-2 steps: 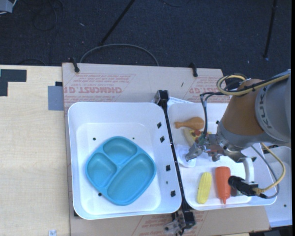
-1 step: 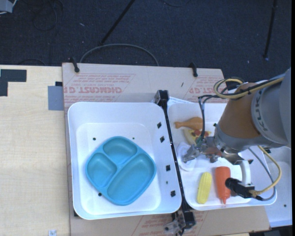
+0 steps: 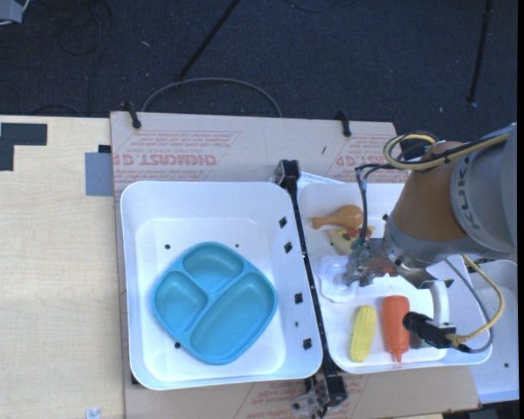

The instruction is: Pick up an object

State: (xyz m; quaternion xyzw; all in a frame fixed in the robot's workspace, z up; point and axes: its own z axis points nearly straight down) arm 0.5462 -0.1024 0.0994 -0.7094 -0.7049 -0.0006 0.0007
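The gripper (image 3: 360, 267) is down low in the right bin (image 3: 332, 201), and honestly the fingers are too small and dark in this shot to tell if they're spread or pinched, so no call on that. It's sitting right over a clear plastic cup-like thing (image 3: 334, 282), touching or nearly touching it. Just behind the gripper there's an orange-brown toy chicken drumstick (image 3: 341, 217). In front of the gripper are a yellow corn cob (image 3: 362, 333) and an orange carrot (image 3: 396, 325), lying side by side close to the bin's front wall. The grey arm (image 3: 485, 201) with its orange band (image 3: 424, 206) comes in from the right of the gripper. Off to the left, the left bin (image 3: 144, 216) holds a blue divided plate (image 3: 214, 301), well apart from the gripper.
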